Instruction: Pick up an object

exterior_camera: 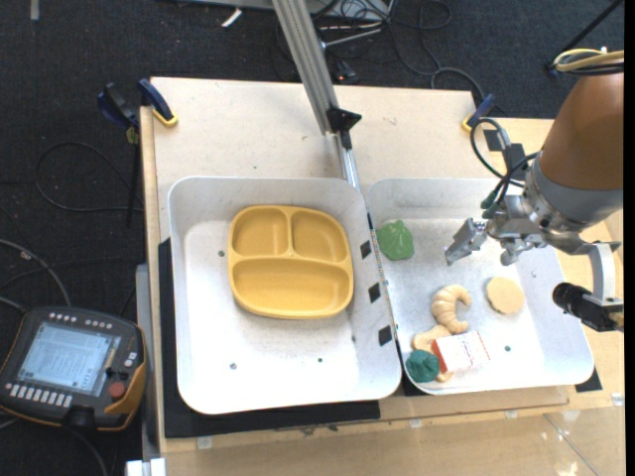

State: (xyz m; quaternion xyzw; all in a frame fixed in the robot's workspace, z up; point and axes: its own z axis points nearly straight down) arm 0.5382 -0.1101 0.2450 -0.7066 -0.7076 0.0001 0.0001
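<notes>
My pincer (487,242) hangs released, holding nothing; I'd drop straight onto the cookie (505,295) just below it, fingers straddling.

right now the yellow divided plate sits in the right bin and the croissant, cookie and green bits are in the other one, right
Not quite. The camera view shows the yellow divided plate in the left bin, not the right one. The croissant, cookie and green bits are in the other one, the right bin, where the tool hangs above them.
</notes>
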